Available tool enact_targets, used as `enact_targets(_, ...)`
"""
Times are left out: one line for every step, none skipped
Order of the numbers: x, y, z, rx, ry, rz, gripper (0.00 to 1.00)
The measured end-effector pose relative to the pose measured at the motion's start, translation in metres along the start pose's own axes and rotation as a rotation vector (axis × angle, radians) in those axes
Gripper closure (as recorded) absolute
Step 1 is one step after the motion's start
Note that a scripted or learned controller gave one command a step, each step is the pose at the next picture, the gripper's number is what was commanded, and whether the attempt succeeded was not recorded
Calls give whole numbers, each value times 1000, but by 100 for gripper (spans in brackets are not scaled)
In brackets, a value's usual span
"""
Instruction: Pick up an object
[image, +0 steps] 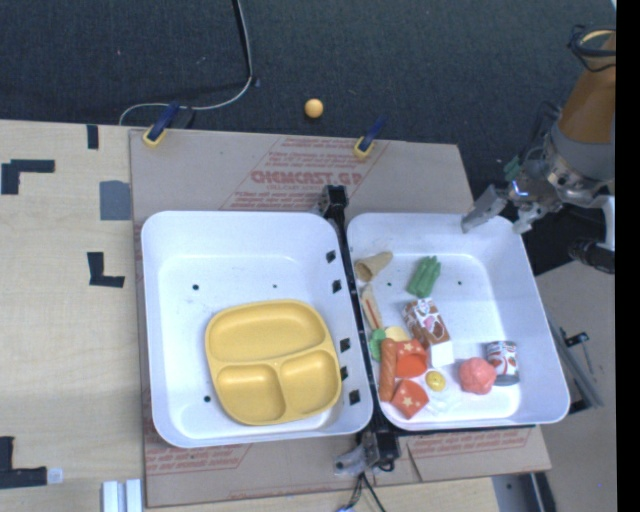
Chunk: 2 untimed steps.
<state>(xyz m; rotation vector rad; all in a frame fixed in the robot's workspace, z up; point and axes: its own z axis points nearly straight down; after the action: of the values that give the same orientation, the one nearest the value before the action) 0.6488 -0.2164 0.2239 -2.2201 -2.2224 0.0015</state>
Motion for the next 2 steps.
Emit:
enact_targets(77, -36, 98, 10, 5, -4, 0)
enact_targets(108, -47, 140, -2, -4, 0, 0)
